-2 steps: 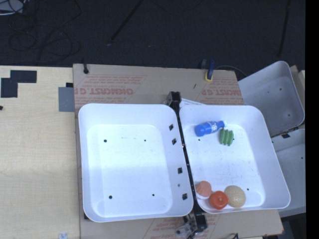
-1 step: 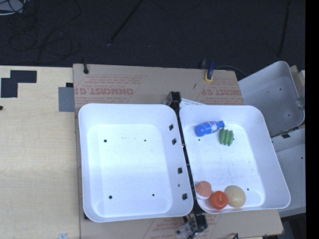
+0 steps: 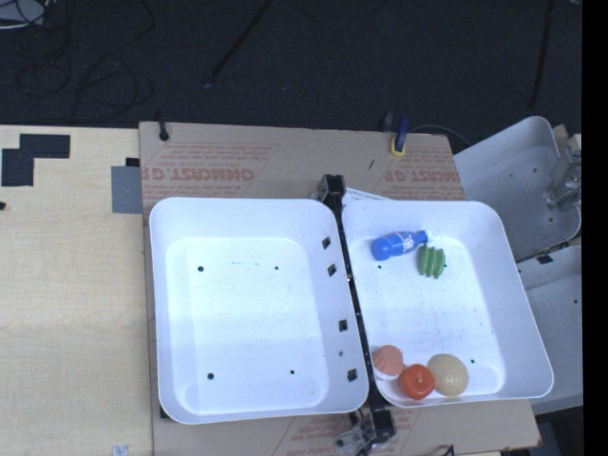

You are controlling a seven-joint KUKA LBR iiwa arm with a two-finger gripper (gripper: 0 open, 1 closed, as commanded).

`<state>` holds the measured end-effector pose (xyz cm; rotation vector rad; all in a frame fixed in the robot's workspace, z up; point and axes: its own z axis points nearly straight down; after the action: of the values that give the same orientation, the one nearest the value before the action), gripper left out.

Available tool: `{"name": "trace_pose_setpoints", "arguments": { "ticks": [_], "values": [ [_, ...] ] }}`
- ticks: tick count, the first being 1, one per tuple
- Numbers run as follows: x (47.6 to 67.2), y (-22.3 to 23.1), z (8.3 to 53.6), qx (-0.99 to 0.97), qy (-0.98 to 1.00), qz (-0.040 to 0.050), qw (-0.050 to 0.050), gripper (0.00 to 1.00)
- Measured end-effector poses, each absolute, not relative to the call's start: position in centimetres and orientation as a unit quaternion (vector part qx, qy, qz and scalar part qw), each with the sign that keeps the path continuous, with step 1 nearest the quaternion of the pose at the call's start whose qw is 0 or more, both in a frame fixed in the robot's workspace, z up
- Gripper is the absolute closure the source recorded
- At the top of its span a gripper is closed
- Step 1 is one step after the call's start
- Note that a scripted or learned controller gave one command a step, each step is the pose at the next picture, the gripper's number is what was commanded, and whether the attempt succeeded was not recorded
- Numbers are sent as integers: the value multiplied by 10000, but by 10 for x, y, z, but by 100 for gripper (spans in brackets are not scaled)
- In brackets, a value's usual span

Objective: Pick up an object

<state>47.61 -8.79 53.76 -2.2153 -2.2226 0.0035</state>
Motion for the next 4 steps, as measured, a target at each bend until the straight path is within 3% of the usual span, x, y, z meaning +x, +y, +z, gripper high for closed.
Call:
{"name": "trace_pose_setpoints", "arguments": {
  "ticks": [4],
  "values": [
    [476,46,537,-7058,-7084,18,21,100]
  ]
}}
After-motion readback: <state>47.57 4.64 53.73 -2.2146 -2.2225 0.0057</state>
